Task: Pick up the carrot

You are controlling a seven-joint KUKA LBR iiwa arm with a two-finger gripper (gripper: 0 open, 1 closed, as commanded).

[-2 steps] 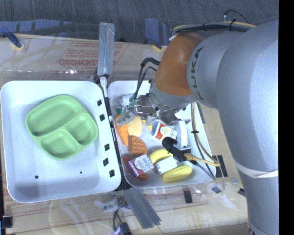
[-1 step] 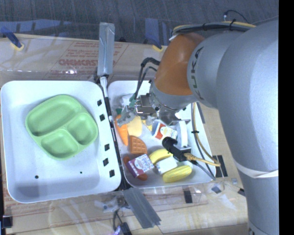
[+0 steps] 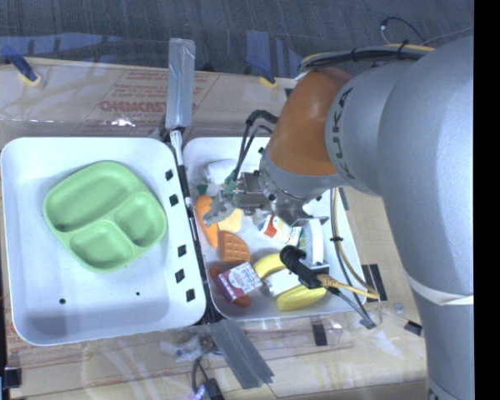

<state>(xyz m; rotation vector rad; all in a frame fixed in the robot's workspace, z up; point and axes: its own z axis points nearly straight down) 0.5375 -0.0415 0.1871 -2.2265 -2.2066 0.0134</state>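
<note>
The carrot (image 3: 206, 222) is an orange piece lying against the left wall of the right bin (image 3: 202, 150), near the divider. My gripper (image 3: 223, 200) hangs low right over the carrot's upper end, partly covering it. The wrist and the orange band (image 3: 304, 132) hide the bin's middle and back. From here I cannot make out whether the carrot sits between the gripper's tips or just beneath them.
Packed close to the carrot are a yellow piece (image 3: 231, 222), a brown waffle (image 3: 234, 246), a red packet (image 3: 238, 282), a banana (image 3: 269, 265) and a yellow item (image 3: 302, 298). The left bin (image 3: 33, 307) holds a green divided plate (image 3: 104, 215).
</note>
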